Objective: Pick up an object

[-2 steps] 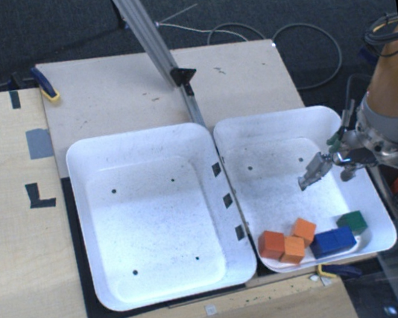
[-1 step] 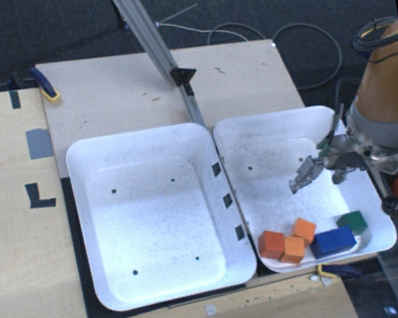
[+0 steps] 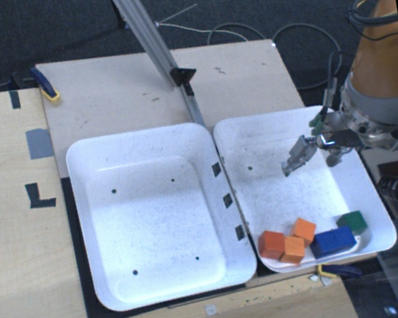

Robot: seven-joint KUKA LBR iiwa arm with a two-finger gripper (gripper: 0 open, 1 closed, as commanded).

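The right bin holds several small blocks along its front edge: an orange cube, a second orange cube, a third one, a blue block and a green block. My gripper hangs over the middle right of this bin, farther back than the blocks and well apart from them. Its fingers are spread open and nothing is between them.
The left bin stands beside the right one, their rims touching at the middle. A slanted metal rail runs down to the bins' far edge. Cables lie at the back right. A blue and yellow clamp sits at the far left.
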